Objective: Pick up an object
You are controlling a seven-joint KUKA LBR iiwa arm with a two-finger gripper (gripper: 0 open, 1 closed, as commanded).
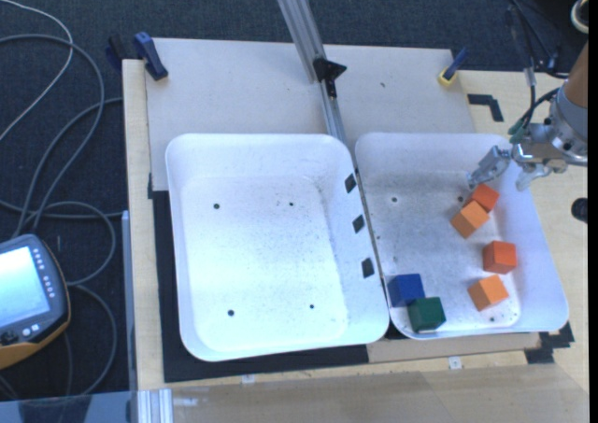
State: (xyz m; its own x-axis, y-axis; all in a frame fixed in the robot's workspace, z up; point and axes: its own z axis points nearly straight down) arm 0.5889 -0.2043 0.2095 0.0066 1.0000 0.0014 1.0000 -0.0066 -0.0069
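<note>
The likeliest target is taken to be the pair of orange blocks (476,209) at the far right of the right bin (411,178), which lie touching each other, one tilted against the other. The gripper (509,167) is seen just beyond and to the right of them, its two fingers spread apart with nothing between them. Because the two blocks are in contact, a clean grasp may be spoiled: one finger could be brought down on top of a block instead of beside it, or both blocks could be pushed aside and neither held. Nearer in the same bin, two more orange cubes (495,272) are set apart from each other, and a blue cube (405,289) and a green cube (427,313) lie touching at the near left corner. The left bin (187,160) is shown to the left
</note>
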